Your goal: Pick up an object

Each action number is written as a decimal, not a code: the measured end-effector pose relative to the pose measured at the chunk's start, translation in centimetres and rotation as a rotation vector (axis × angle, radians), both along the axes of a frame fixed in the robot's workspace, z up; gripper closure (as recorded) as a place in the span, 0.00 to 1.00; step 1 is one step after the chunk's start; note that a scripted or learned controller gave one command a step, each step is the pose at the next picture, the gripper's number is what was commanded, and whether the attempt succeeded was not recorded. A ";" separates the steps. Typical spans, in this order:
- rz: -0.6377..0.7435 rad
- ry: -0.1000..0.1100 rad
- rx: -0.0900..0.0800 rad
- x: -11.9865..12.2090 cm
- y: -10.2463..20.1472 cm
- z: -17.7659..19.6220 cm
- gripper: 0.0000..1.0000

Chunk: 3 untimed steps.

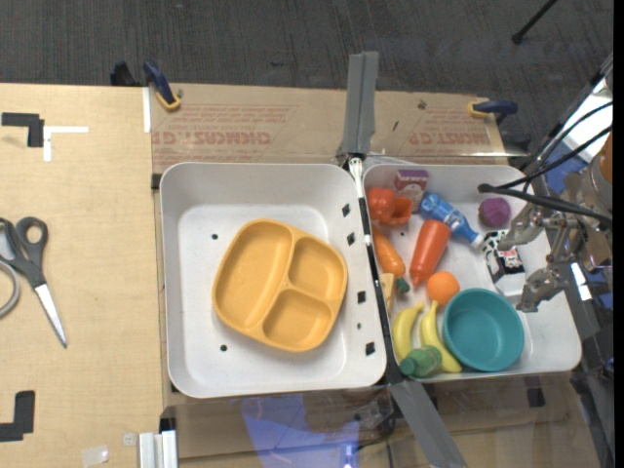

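**A:** Where is the pincer (531,256) right now?

**B:** Over the right end of the right-hand shallow white bin (556,359), just beyond the small purple ball (495,211) and above the round teal plastic bowl (482,330). Whether it is open or closed, I cannot tell; the metal parts blur together there, and nothing is visibly gripped.

**A:** What is there to pick?

**B:** Everything sits crowded in that bin: a tall orange carrot-shaped toy (428,247), a blue and white plastic bottle (447,214), a small orange ball (443,287), two yellow toy bananas (417,328), and a small black-and-white block (504,258) just beside the pincer.

**A:** So what might go wrong?

**B:** The bowl's rim is close, so a descent could catch it and tip it. The ball is round and would probably roll away if pinched off-centre. The block lies near the bin wall, leaving little room on that side.

**A:** And the left bin?

**B:** It holds a yellow three-compartment plastic plate (280,285), well apart from the arm.
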<state>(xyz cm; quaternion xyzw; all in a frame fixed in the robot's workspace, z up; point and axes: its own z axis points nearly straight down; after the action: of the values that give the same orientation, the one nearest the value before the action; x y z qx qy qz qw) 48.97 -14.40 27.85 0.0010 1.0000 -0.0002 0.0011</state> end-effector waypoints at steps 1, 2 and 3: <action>0.104 0.001 0.000 -1.1 -2.1 -15.4 0.00; 0.106 -0.020 -0.006 0.6 4.8 -17.4 0.00; 0.126 -0.024 -0.006 4.5 -0.2 -17.3 0.00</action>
<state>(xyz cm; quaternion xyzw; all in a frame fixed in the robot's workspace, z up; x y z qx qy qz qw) 53.45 -14.57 10.52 -0.0621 0.9980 -0.0031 0.0130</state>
